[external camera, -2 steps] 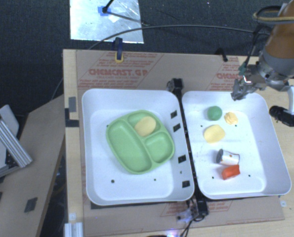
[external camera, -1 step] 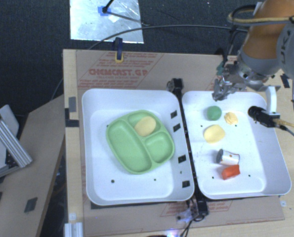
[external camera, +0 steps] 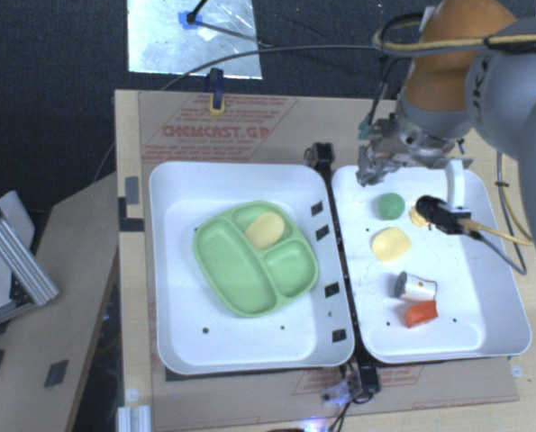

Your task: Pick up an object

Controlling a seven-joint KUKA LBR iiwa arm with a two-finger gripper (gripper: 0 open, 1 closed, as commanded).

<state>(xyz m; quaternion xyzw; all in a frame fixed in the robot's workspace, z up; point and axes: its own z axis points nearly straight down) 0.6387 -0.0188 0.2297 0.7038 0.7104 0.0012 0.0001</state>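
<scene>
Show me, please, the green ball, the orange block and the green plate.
green ball (external camera: pixel 391 206), camera view, its top
orange block (external camera: pixel 420 314), camera view, its upper face
green plate (external camera: pixel 227 273), camera view, bare large compartment

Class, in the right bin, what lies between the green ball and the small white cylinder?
In the camera view, the pale yellow round piece lies between the green ball and the white cylinder.

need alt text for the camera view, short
A grey arm's end effector hovers over the right bin's back left corner, near a green ball, a yellow piece and an orange piece. The left bin holds a green divided plate.
</scene>
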